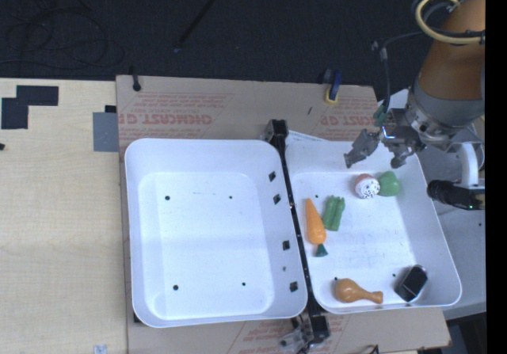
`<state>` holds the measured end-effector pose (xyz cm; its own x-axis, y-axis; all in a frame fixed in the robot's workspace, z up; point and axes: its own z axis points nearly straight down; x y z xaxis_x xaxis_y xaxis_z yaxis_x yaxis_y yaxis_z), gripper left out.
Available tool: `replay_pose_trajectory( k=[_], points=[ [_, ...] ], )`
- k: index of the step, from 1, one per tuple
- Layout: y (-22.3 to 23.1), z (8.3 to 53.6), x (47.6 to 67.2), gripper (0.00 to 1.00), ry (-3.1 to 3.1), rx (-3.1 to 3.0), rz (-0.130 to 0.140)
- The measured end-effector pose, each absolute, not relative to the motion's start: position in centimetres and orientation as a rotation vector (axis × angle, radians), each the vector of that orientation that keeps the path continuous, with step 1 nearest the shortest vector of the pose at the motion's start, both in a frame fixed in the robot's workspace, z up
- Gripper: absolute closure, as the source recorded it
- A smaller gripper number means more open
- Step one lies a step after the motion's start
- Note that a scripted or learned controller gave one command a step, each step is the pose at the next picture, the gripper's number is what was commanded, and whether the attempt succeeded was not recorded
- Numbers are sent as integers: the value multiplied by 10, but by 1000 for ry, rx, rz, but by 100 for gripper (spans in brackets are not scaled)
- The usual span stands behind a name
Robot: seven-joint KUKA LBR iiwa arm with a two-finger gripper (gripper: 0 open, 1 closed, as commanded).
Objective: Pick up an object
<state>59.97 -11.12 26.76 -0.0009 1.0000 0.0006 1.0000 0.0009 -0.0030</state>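
Gripper point(379, 150) spread, holding nothing | over right bin point(432, 222) | bins on cardboard point(206, 107) | dark floor behind

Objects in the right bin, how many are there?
6, none in the gripper: white speckled ball touching green piece at the back, carrot beside green bundle mid-left, drumstick-shaped toy and black object along the front.

Arm point(451, 67) cut off at the right edge, small black object point(411, 283) too blurred to identify, desk point(55, 226) cropped at left.
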Motion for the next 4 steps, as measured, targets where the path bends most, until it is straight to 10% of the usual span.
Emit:
replay_pose_trajectory(
  k=[1, 2, 3, 4],
  points=[
    [-122, 91, 523, 0, -2205, -2211, 20],
    [-196, 122, 505, 0, -2216, -2229, 6],
    [-193, 131, 506, 100, -2209, -2229, 2],
    [-70, 190, 483, 100, -2231, -2206, -8]
  ],
)
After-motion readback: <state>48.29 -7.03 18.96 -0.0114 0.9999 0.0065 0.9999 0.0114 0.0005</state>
